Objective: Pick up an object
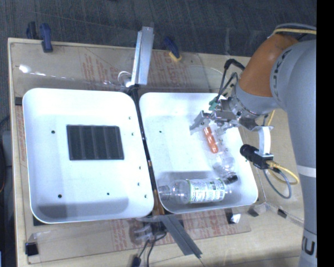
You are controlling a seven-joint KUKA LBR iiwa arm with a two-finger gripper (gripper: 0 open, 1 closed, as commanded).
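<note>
My gripper (203, 122) hangs over the upper middle of the right bin (167, 149). Just below and right of it lies a small clear item with an orange label (211, 140), close to the gripper tip; whether they touch I cannot tell. A small clear bottle with a dark cap (225, 164) lies further down. A larger clear plastic bottle with a printed label (197, 191) lies on its side along the bin's front wall. A dark grey ridged rectangular block (94, 142) sits flat in the left bin (39, 193).
A metal bar (142, 54) stands at the back where the bins meet. Blue clamps (45, 38) hold the board's far edge. Cables and a black connector (256, 156) hang off the arm by the right bin's right wall.
</note>
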